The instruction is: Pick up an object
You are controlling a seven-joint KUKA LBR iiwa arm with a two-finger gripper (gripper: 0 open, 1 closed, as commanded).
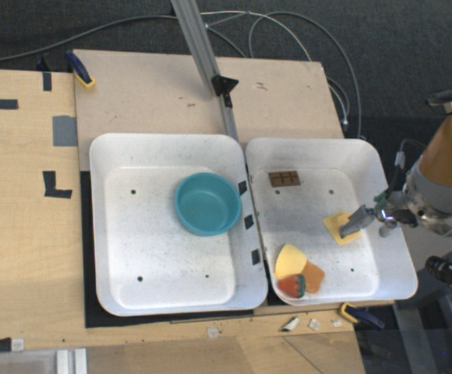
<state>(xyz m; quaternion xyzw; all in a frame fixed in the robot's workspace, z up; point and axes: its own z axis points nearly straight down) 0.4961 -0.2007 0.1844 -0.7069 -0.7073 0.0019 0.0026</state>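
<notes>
Approach step: gripper (360,221) low over yellow block (337,227) in right bin (366,158).

Yellow block lies right of centre in the right bin, with the fingers (354,224) apparently touching its right edge; open or closed, cannot tell. No lift yet. Next move calls for straddling the block, closing, then rising. Other candidates: a yellow-orange-red cluster (295,273) near the front wall, brown bar (284,179) toward the back. Teal bowl (207,202) sits in left bin (117,154).

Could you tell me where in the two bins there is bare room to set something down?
Left bin: free all around the teal bowl, widest toward its left wall. Right bin: open floor between the brown block and the yellow piece. Crowded at its near edge, by the yellow, orange and red pile, and by the gripper.
</notes>
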